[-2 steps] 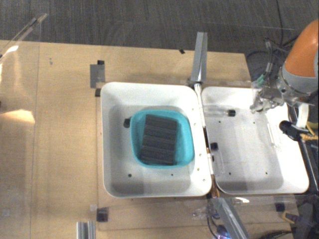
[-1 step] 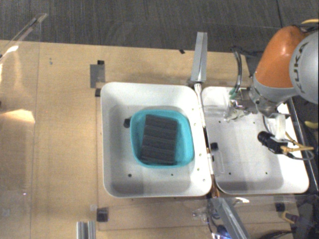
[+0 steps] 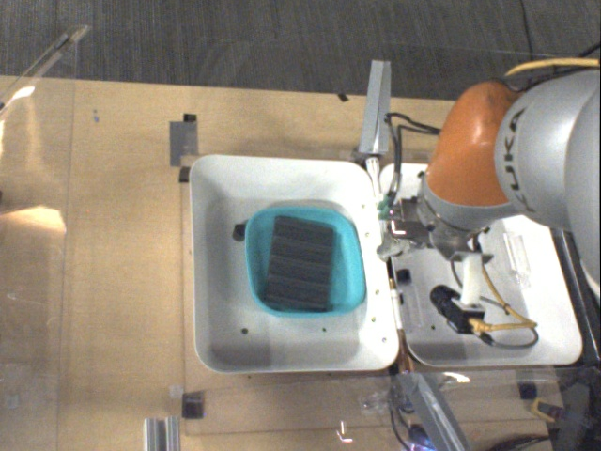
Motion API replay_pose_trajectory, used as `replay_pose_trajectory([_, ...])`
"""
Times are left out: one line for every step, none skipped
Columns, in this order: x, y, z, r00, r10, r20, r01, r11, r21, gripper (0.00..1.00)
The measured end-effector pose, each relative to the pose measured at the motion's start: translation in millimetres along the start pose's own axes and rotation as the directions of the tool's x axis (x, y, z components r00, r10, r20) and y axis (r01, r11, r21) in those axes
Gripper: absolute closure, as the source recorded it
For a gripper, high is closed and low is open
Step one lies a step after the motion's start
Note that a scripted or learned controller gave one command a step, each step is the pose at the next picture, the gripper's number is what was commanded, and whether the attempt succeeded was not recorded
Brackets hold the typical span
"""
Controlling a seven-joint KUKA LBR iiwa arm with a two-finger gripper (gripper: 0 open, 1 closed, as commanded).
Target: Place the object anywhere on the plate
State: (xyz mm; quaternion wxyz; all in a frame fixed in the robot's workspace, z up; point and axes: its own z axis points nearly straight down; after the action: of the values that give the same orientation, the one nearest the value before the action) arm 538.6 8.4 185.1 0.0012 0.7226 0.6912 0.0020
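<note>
- We see the end effector low over the seam where the two bins meet, at the left edge of the right bin. The wrist covers it from above, so we cannot tell whether it is open or closed, and we see nothing held in it.
- Above it, the grey arm with its orange band reaches in from the right and hangs over the rear half of the right bin.
- To the left of the end effector, we find the left bin with a teal plate lying flat near its middle.
- The object, a dark ridged block, lies flat on the plate, well inside the rim and apart from the end effector.
- A small dark thing sits on the bin floor, just beside the plate's left rim.
- Both bins rest side by side on the pale wooden worktop.
</note>
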Motion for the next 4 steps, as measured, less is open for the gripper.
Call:
replay_pose_trajectory([-0.5, 0.1, -0.1, 1.000, 0.001, 0.000, -0.001, 1.000, 0.000, 0.00])
replay_pose_trajectory([20.6, -17.1, 0.7, 1.000, 0.002, 0.000, -0.002, 1.000, 0.001, 0.00])
replay_pose_trajectory([-41.2, 5.9, -0.6, 1.000, 0.009, 0.001, -0.009, 1.000, -0.003, 0.00])
replay_pose_trajectory([-39.8, -0.9, -37.1, 0.997, 0.077, 0.001, -0.077, 0.997, -0.003, 0.00])
